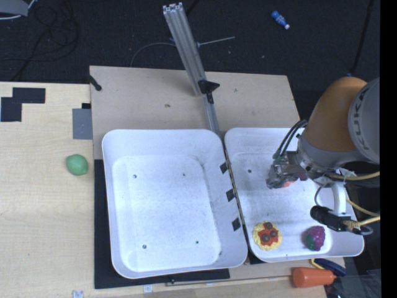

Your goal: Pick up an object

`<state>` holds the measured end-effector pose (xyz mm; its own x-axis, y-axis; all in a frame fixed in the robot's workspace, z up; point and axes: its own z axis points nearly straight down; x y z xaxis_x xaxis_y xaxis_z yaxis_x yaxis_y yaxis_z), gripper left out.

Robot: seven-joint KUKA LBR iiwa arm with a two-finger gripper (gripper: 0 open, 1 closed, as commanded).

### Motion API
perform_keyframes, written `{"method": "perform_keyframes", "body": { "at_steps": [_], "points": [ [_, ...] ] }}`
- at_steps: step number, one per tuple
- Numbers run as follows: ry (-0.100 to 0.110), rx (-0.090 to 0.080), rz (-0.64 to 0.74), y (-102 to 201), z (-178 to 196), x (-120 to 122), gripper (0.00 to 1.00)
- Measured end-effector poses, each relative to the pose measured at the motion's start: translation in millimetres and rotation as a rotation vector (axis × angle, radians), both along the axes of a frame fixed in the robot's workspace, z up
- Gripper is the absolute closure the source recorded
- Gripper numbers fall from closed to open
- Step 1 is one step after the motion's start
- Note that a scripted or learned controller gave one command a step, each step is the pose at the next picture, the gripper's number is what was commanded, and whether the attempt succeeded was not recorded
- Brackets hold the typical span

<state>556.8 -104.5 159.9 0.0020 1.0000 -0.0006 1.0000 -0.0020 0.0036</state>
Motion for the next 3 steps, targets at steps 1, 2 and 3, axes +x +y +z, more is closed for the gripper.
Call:
{"method": "perform_keyframes", "body": {
  "at_steps": [1, 2, 3],
  "points": [
    [-0.001, 0.000, 0.001, 3, 57, -7, 1.00],
    [0.004, 0.001, 0.001, 2, 61, -7, 1.00],
    [0.004, 0.001, 0.004, 50, 53, -20, 1.00]
  ]
}}
